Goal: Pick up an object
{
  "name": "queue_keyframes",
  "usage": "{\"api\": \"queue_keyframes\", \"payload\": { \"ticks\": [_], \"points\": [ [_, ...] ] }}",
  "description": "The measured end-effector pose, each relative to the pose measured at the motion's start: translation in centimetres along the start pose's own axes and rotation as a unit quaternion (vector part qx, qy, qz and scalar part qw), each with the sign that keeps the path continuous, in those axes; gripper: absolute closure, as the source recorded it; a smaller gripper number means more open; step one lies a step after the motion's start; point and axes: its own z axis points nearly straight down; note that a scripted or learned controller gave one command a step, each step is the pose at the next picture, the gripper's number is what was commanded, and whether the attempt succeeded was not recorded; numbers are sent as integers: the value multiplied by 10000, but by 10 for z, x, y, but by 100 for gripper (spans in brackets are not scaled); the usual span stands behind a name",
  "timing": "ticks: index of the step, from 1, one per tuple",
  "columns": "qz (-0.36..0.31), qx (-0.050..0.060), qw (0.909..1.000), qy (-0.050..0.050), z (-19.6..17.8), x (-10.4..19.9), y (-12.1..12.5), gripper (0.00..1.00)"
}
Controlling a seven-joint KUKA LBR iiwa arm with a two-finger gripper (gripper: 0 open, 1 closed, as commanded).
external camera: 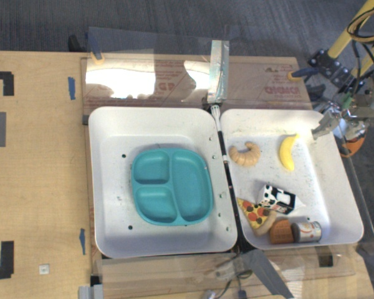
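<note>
While nothing has yet been lifted, the gripper [319, 129] hangs at the far right rim of the right bin [336, 185], above the bin floor and apart from every item; whether it is released or clenched cannot be told from this slanted overhead view. By that reading, the pick is at its approach step, with no target committed. Nearest lies 1 yellow banana [288, 151], just left of the gripper, so the next move would likely call for a short reach inward and a descent over it. Counted in the right bin: 1 banana, 1 croissant [245, 154], 1 black-and-white toy [278, 199], 1 pizza slice [255, 213] and 1 brown-and-white can [295, 231] lying on its side. Over in the left bin [106, 167] rests 1 teal divided plate [172, 186] with 3 compartments.
</note>
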Motion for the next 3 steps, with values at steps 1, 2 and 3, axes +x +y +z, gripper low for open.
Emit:
{"api": "queue_keyframes", "payload": {
  "ticks": [1, 2, 3],
  "points": [
    [1387, 43, 9903, 11, 99, 40, 1, 0],
    [275, -32, 9996, -12, 147, 45, 31, 0],
    [265, -48, 9996, -18, 138, 46, 33, 100]
  ]
}}
